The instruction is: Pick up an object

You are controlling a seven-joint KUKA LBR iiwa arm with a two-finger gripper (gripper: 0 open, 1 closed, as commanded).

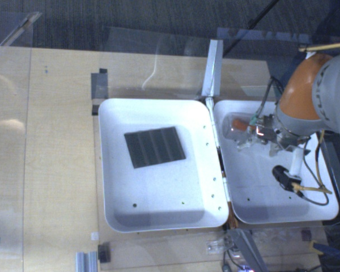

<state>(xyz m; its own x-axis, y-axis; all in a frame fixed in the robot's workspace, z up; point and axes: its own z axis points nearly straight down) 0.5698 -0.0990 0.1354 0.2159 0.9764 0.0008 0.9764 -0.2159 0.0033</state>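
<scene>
Currently, the gripper [255, 134] is positioned low in the right bin [260, 205]. Whether anything is pinched cannot be told. A dark ridged mat [154, 146] is seen in the left bin [158, 217].

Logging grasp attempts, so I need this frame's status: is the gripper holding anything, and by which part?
Cannot be told. The gripper sits low in the right bin, against a clear, blurry object; whether that lies between its fingers is unclear.

The surface [51, 169] looks like pale, matt wood grain, both white bins [158, 109] seem smooth, faintly glossy plastic, the dark ribbed pad [154, 147] in the left bin looks matt and grooved, and the arm's orange band [302, 92] has a smooth, satin sheen.
</scene>
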